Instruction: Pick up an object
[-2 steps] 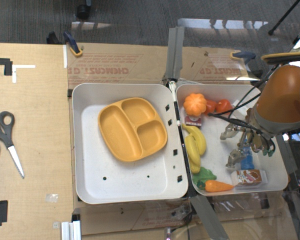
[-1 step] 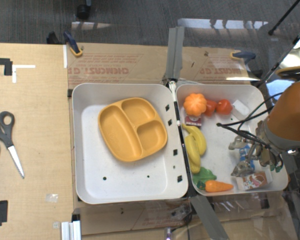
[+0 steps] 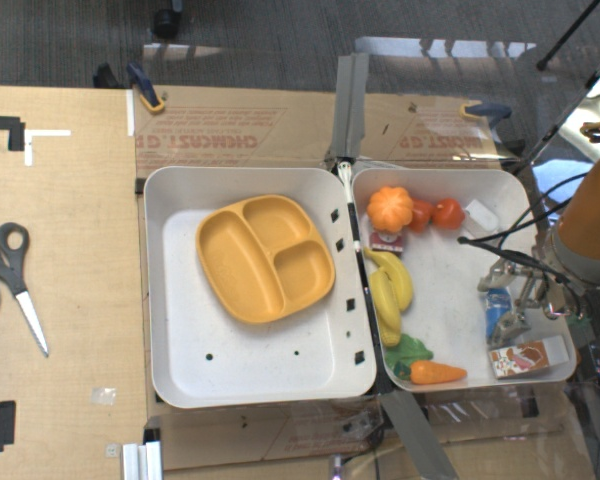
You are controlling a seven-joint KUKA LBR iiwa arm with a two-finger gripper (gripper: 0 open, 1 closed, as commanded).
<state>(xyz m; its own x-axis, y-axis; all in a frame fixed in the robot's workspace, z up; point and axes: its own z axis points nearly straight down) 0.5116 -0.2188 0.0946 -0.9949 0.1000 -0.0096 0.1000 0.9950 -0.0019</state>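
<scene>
A pair of grey-handled scissors (image 3: pixel 15 280) lies on the pale wooden tabletop (image 3: pixel 60 198) near its left edge, blades pointing toward the near edge. Black bracket marks sit by the tabletop's far left corner (image 3: pixel 4 128) and near left corner (image 3: pixel 0 423), with a strip of white tape (image 3: pixel 45 136) just beside the far one. A flattened cardboard sheet (image 3: pixel 230 128) with red printing lies along the far side, under the bins. Blue clamps grip it at its far left corner (image 3: pixel 145 86) and toward the far right (image 3: pixel 488 113). Beyond the tabletop's far edge is dark grey carpet (image 3: pixel 280 18).
</scene>
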